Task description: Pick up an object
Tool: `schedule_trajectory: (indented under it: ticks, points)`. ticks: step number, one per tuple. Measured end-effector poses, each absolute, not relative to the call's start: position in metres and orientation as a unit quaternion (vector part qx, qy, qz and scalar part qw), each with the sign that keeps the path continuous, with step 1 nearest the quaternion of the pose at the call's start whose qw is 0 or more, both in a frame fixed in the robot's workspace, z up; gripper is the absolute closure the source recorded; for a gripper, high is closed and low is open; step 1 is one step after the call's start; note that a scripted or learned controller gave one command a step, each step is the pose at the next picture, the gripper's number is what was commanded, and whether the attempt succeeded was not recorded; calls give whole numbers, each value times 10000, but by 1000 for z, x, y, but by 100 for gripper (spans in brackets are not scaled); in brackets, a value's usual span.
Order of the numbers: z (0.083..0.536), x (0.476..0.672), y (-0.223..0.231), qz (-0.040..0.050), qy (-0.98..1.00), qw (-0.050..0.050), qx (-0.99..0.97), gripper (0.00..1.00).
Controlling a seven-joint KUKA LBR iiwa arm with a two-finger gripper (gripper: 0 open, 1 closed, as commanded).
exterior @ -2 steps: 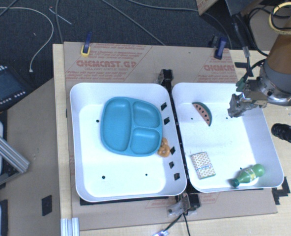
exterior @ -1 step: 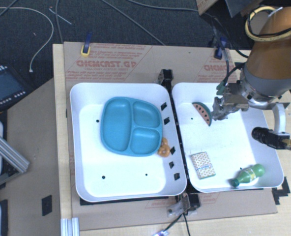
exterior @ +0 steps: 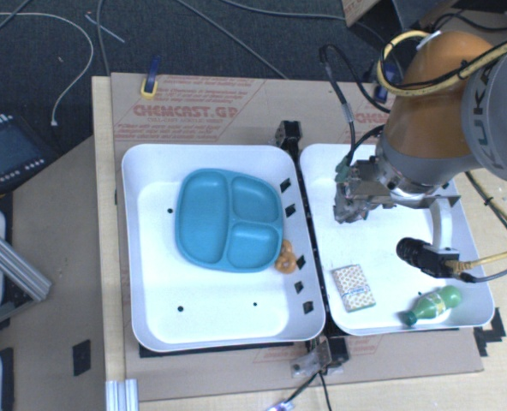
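The gripper [exterior: 354,205] hangs over the far left part of the right bin [exterior: 384,251], though whether it is open or closed, or grasping anything, I can't make out, while the patterned packet [exterior: 354,287] and green bottle [exterior: 432,306] lie nearer that bin's front edge

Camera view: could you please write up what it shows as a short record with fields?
left bin: blue divided plate; small orange object against the plate's right edge
right bin: patterned packet lying flat; green bottle on its side near the front right corner
tool: over the right bin's far left part, apart from the packet and the bottle
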State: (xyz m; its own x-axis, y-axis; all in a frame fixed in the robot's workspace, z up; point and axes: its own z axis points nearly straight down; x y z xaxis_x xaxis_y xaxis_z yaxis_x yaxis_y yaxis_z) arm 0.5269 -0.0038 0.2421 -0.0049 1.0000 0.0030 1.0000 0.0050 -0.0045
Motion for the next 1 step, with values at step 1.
schedule_trajectory:
  ticks: [1]
  points:
    - [236,513,58,3,-7094,25,-7048,100]
